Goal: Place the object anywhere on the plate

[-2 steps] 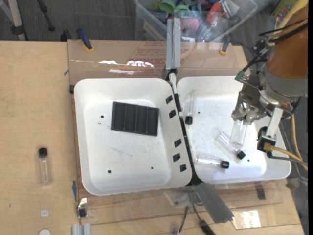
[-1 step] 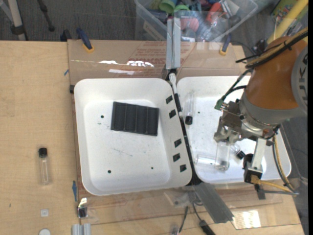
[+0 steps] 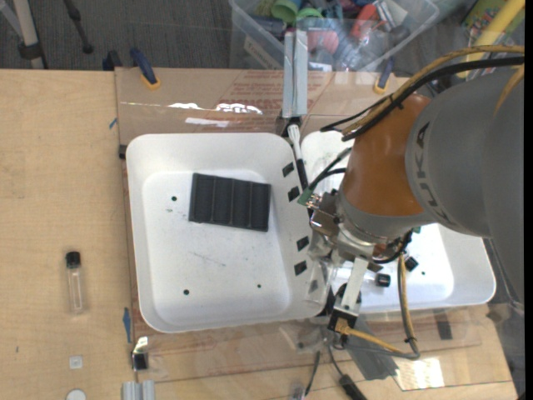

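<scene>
A black ribbed rectangular plate (image 3: 231, 201) lies flat in the upper part of the left white bin (image 3: 158, 298). My gripper (image 3: 337, 288) hangs low over the near left corner of the right bin (image 3: 466, 282), close to the wall between the two bins. It is well to the right of the plate and nearer the front. The grey arm with its orange band (image 3: 387, 165) covers most of the right bin. I see no loose object in either bin, and the arm hides what lies under it.
A clear tub of coloured toys (image 3: 333, 11) stands behind the bins. A small glass vial (image 3: 75, 280) lies on the wooden bench at the left. Cables (image 3: 379, 340) trail from the wrist over the front edge. An upright metal post (image 3: 290, 73) stands at the bins' back.
</scene>
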Robot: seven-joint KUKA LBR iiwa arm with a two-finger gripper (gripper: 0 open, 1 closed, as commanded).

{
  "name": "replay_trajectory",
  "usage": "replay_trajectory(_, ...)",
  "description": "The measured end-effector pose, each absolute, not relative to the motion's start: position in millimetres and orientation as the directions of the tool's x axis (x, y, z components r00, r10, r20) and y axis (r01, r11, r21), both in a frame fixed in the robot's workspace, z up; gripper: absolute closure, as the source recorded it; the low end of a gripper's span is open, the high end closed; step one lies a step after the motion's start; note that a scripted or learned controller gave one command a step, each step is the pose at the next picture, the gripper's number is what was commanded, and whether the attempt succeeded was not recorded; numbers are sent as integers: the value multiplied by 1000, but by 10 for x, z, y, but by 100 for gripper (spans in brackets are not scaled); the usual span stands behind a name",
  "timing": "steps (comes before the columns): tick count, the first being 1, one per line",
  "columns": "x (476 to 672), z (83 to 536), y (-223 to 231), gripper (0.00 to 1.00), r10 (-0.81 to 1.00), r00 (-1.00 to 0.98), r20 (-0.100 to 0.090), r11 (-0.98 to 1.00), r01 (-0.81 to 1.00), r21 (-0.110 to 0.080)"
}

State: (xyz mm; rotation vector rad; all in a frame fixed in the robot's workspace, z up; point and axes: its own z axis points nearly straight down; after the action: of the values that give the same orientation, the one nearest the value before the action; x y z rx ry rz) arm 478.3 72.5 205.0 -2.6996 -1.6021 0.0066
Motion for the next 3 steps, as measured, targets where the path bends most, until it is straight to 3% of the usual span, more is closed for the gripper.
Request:
replay_trajectory(1,5479,2024,1971,100,808,589,-2,-589,808,-2)
replay_trajectory(2,4780,1325,2247,100,639,769,-3,-769,639,-2)
replay_trajectory(3,4790,2091,2243,100,984,179,0,-179,984,-1)
